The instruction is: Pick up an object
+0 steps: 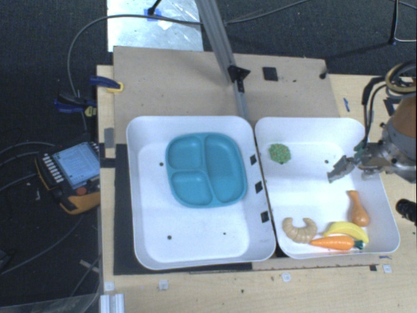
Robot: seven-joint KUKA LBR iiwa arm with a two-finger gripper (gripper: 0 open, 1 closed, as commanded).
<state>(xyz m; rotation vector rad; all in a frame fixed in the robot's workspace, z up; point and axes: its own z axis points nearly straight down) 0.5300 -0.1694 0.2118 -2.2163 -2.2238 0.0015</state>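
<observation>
1. Two shallow white bins sit side by side on the bench (215, 67) in the camera view: the left bin (146, 175) holds a blue divided plate (206, 169), and the right bin (306, 132) holds the small food-shaped objects that could be picked.
2. In the right bin, a green broccoli piece (280, 152) lies near the upper left corner, well apart from the rest. Along the lower edge lie a tan croissant (300, 229), an orange carrot (333, 242) and a yellow banana (348, 230), close together, the carrot touching the banana. An orange-brown drumstick (356, 208) lies just above the banana.
3. The gripper (342, 168) reaches in from the right, over the right side of the right bin, above the drumstick and apart from it. Whether its fingers are apart or together cannot be told from this angle; nothing can be seen between them.
4. As a judgement, the task is at an early stage: every object lies in the bin, none is lifted, and the gripper is not yet down on anything. What is left is to settle over one object, close on it and raise it. The drumstick looks the nearest candidate.
5. No brand, label or readable writing can be made out. A handheld device (70, 168) with a screen lies to the left of the bench, its display too small to read.
</observation>
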